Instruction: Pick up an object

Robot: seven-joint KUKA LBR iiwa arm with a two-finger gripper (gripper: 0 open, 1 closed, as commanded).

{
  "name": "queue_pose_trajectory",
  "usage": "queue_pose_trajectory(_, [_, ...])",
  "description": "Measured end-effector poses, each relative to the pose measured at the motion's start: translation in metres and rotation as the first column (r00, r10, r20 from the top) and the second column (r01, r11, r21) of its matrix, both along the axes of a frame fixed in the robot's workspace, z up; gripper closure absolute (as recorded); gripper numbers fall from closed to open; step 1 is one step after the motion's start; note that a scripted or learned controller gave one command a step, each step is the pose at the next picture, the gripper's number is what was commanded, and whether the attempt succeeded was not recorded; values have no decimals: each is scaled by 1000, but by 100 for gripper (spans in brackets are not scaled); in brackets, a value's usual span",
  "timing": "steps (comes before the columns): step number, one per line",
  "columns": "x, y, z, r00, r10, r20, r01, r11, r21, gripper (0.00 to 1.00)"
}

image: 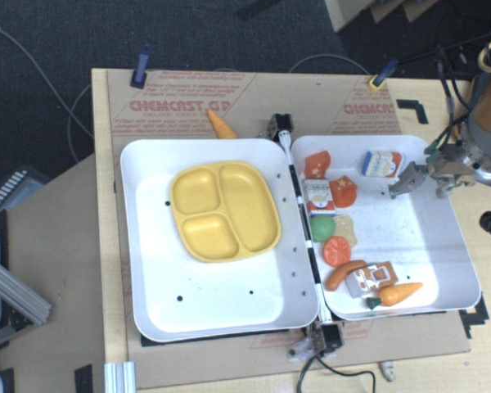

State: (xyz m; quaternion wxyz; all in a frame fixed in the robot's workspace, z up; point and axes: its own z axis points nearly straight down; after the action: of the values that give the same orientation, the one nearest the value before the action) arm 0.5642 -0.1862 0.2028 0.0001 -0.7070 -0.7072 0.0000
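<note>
The right white bin [442,244] holds several toy foods: a blue and white carton [380,164], a red piece [317,164], a red and white packet [318,195], a green ball [322,227], a sausage [344,273] and a carrot [397,294]. My gripper [423,182] hangs over the bin's upper right part, to the right of the carton. It is open, with bare bin floor between its fingers. The nearest item, the carton, lies a little to its upper left and apart from it.
The left white bin [155,285] bears a yellow divided plate [225,211]. A second orange carrot [222,125] lies on the cardboard behind the left bin. A black clamp [281,125] sits at the top of the rim between the bins. Cables trail at the right.
</note>
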Motion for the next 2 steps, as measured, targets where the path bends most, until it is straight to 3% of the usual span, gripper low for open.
queue_pose_trajectory(1, [61,82,-114,1000,1,8,-1,1000,0,0])
queue_pose_trajectory(2, [99,88,-117,1000,3,-23,-3,1000,-1,0])
